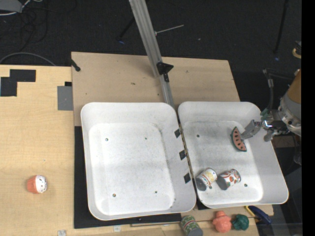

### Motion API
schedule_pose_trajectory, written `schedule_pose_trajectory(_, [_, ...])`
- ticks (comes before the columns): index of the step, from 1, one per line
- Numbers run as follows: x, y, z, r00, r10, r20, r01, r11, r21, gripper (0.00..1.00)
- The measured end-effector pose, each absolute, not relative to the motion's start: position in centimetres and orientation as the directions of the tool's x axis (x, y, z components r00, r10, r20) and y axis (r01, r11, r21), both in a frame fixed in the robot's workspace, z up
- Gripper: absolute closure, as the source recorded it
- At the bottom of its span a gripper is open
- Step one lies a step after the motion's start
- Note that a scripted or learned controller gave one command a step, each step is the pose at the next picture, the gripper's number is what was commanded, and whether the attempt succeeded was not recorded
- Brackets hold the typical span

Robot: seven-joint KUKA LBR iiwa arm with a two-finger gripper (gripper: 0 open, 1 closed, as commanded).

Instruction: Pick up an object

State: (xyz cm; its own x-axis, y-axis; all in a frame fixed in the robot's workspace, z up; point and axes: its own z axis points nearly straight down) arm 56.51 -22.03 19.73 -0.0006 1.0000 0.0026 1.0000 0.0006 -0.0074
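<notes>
End effector at right bin's right edge, just beside watermelon slice; open or clenched, cannot tell. Nothing visibly grasped. Two small cans lie near bin's front. Advice: centre over slice, descend straight, close across narrow width, avoid bin wall.

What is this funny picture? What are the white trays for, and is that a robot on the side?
Yes, that is a robot arm, coming in from the right of the picture. At its end is a gripper for picking things up; it hovers over the edge of the right bin. The camera sits above the bench and looks down at a slant. In the right bin lie a toy watermelon slice and two small cans on their sides. The left bin sits beside it. Outside the bins are a little round red and white toy on the wooden table and some small toys at the front.
</notes>
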Motion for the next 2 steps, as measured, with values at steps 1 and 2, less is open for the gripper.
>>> schedule_pose_trajectory(1, [56.6,-22.0,20.0,-0.003,1.000,0.001,1.000,0.003,-0.003,0.00])
schedule_pose_trajectory(2, [56.5,-20.9,14.3,-0.003,1.000,0.003,1.000,0.003,-0.007,0.00])
